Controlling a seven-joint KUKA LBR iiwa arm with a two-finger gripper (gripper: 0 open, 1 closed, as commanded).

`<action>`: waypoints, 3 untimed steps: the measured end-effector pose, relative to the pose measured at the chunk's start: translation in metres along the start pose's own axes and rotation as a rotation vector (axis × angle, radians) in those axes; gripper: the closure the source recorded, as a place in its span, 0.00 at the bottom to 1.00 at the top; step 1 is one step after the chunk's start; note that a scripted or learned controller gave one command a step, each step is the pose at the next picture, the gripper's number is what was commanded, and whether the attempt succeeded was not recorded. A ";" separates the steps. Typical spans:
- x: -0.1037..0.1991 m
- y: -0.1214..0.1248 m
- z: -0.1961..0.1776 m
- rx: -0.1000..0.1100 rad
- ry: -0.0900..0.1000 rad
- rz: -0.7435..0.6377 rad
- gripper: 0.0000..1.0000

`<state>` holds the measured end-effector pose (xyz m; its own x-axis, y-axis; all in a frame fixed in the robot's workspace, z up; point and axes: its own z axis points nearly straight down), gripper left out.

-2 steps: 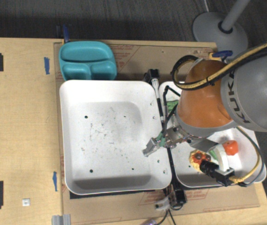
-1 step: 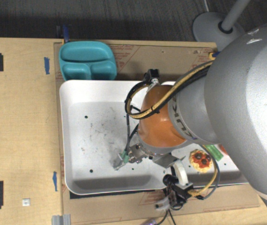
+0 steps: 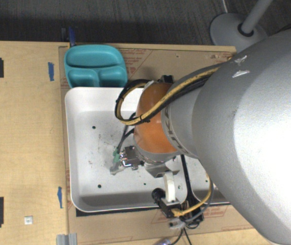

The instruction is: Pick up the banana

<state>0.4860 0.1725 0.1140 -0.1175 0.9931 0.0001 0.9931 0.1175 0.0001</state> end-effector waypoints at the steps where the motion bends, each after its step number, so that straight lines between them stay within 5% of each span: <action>1: 0.030 0.013 -0.068 0.001 0.000 0.216 0.00; 2: -0.055 -0.013 -0.102 0.002 0.000 -0.099 0.00; 3: 0.001 -0.007 0.028 0.000 0.001 -0.086 0.00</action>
